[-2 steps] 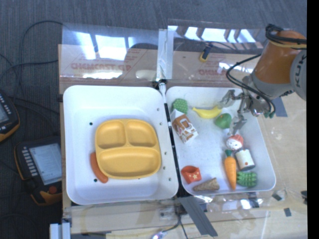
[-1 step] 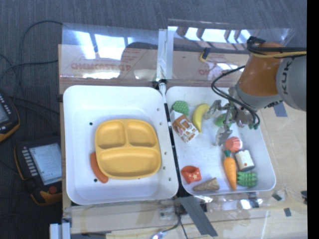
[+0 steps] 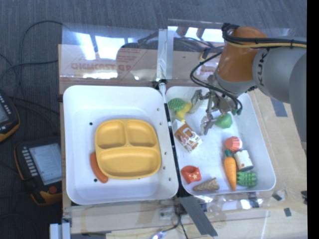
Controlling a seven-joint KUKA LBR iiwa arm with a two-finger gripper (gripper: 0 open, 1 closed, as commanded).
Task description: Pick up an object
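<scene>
Right now your likeliest target is the green pepper-like toy (image 3: pixel 225 120), lying in the right bin (image 3: pixel 264 148) toward its far side, close to the right wall. Your gripper (image 3: pixel 213 114) hangs directly over that corner; its fingers look spread, with nothing visibly between them, one tip reaching down toward the bin floor just left of the green toy. So the toy lies to the gripper's right and a touch nearer the camera, close beside the fingertips but not bracketed by them. It is a rounded lump with no obvious long axis, so finger orientation matters less than centring: judge a small shift rightward before closing. Left of the gripper sit a green-and-yellow corn-like piece (image 3: pixel 178 106) and a patterned brown box (image 3: pixel 188 137), both near the divider. Further toward the near end: a red tomato-like piece (image 3: pixel 232 143), a white-and-dark roll (image 3: pixel 244 159), a carrot (image 3: pixel 230 170), a green bundle (image 3: pixel 246 178), a red piece (image 3: pixel 191 174) and a brown wedge (image 3: pixel 207 185). The left bin (image 3: pixel 79 103) carries a yellow divided tray (image 3: pixel 128 148) with a sausage (image 3: pixel 97 167) at its left edge.
</scene>
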